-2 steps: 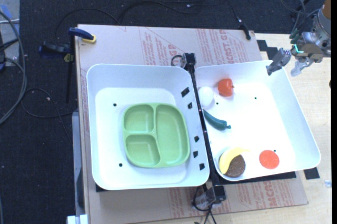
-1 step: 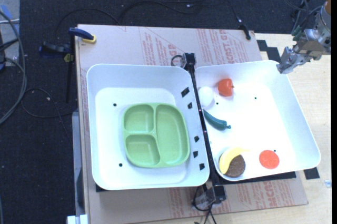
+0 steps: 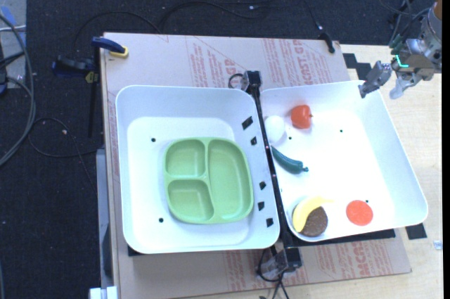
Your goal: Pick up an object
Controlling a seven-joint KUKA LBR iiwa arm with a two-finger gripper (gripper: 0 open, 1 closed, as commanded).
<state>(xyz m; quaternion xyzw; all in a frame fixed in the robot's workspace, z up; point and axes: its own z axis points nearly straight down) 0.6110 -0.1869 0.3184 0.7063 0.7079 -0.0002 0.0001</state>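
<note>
While above bin rim, gripper spread.

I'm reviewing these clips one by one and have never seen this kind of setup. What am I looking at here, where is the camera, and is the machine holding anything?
This is a single view from a camera fixed above a bench, looking down at a slant. The machine is a robot arm reaching in from the right; its claw hangs at the upper right, just over the far corner of the right bin, with its two fingers spread and nothing between them.

Two shallow white bins sit side by side. The left bin holds a green divided plate. The right bin holds small toy items: a red piece, a white ball, a teal piece, a yellow and brown piece and an orange disc. The job is to pick one up; none is lifted yet.
</note>
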